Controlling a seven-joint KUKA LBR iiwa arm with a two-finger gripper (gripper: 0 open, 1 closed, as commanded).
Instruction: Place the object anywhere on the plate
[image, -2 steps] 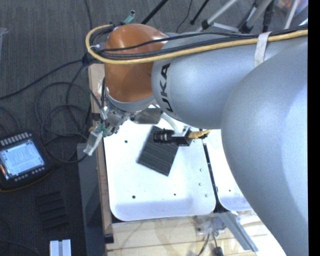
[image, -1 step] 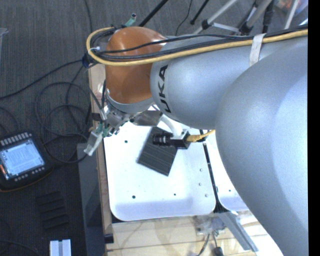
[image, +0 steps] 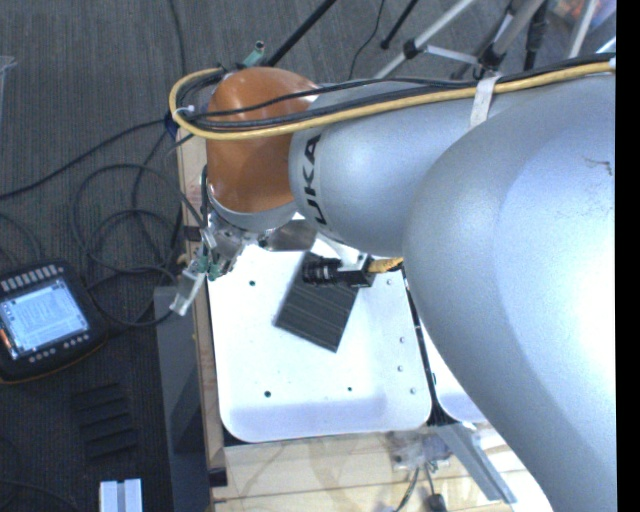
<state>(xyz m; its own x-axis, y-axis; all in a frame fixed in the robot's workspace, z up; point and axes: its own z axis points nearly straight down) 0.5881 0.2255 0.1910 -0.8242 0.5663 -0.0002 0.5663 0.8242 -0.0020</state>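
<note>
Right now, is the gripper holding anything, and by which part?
Cannot tell: the arm hides the gripper. A dark ribbed plate lies flat in the left bin.

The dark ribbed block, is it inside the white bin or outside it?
Inside. The dark ribbed block lies flat on the floor of the left white bin, turned at an angle, white floor showing around its left, right and lower edges.

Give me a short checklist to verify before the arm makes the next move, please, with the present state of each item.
1. Dark ribbed object lies flat inside the left bin: ok.
2. Object held by the end effector: cannot tell; the arm covers the area above it.
3. Plate located: cannot tell.
4. Yellow cable runs along the arm without catching on anything: ok.
5. Arm's orange band hangs over the bin's far-left corner, near the rim: cannot tell whether they are apart.
</note>
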